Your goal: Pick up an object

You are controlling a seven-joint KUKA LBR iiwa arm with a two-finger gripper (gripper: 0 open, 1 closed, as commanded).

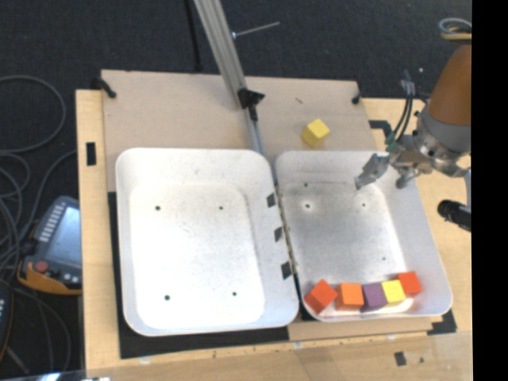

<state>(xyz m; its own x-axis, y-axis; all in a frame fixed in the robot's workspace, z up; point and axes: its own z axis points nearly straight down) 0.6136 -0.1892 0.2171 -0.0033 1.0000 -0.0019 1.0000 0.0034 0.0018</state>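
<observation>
Five blocks (365, 294) line the right bin's (413, 236) near edge, untouched; gripper (385, 169) hovers at its far edge, fingers apart, empty.

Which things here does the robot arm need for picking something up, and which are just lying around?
For the job:
gripper
row of blocks in the right bin
yellow block on the bench, outside the bins

Just lying around:
left bin
metal rail
handheld controller
cables

Five blocks (364, 294) in right bin (413, 221); one block (315, 132) behind.
</observation>
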